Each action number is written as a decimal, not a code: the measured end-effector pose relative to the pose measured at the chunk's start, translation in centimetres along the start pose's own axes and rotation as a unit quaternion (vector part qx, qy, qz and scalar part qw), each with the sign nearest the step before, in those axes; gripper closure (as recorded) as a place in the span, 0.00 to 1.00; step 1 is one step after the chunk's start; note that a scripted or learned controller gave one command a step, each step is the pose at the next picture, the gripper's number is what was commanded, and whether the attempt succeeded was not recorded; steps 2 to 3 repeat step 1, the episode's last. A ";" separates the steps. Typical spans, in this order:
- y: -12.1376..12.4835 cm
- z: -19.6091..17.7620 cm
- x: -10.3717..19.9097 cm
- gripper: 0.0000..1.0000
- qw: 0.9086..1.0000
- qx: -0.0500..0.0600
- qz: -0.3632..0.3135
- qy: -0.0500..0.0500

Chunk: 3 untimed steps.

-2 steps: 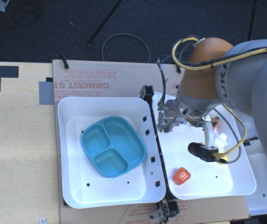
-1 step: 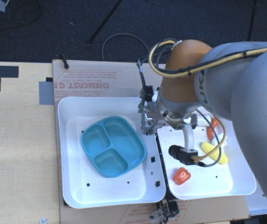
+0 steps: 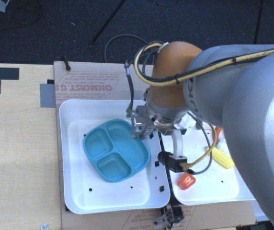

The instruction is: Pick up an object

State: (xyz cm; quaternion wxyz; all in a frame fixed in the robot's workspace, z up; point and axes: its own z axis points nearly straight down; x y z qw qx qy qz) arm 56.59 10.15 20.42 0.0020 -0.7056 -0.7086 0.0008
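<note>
Blue tray sits flat in the left bin, gripper right over its upper right rim. Looks like light, stiff, slick plastic, so pinch the rim, not the middle. Can't tell the gripper's state, wrist hides it

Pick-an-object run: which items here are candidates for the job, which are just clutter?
Job:
- blue plastic three-compartment plate, in the left white bin
- yellow corn-shaped toy, in the right white bin
- small orange-red plastic piece, same bin
- gripper, over the plate's upper right rim

Lying about:
- cardboard sheet under the bins
- grey and dark patches on the wooden bench
</note>
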 end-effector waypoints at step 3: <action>0.0 0.0 -0.2 0.00 1.000 0.000 0.001 -0.001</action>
